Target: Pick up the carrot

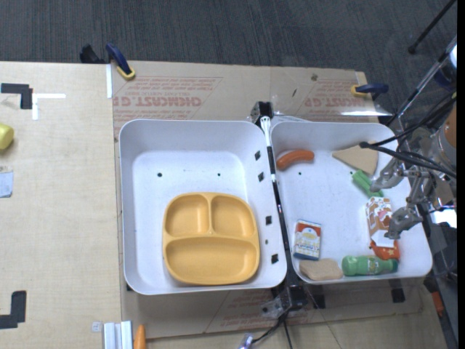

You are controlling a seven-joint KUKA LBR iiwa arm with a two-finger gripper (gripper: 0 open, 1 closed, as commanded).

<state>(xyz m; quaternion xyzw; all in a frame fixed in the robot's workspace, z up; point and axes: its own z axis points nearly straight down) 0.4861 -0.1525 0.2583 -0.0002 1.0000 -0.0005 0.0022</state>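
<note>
Wide view first: the pale wooden bench [58,217] stretches across, with a brown cardboard sheet [189,93] under both bins. The left bin [138,166] holds a yellow divided plate [211,238], sitting flat towards its near side. The right bin [330,202] is the busy one.

In from the right comes the arm [436,158], a tangle of dark cables around it, and the claw [392,201] hangs over the right bin's far right side. Its two metal fingers [383,179] stand spread apart, open, with nothing gripped between them. Just below it lies a white and orange packet [377,219].

Now the carrot [294,157]: it lies on its side at the back left corner of the right bin, close to the wall shared with the left bin, well apart from the claw. Nothing is touching it.

Beside it, towards the right, a tan wedge [356,158] rests by the back wall, with a small green piece [361,182] just in front of it. Along the near wall: a small box [307,240], a tan slice [321,270] just below that, and a green bottle [369,265] lying on its side.

Smaller still: two blue and yellow clamps [120,60] pin the cardboard at the back, and a yellow object [5,137] sits at the bench's left edge.
</note>
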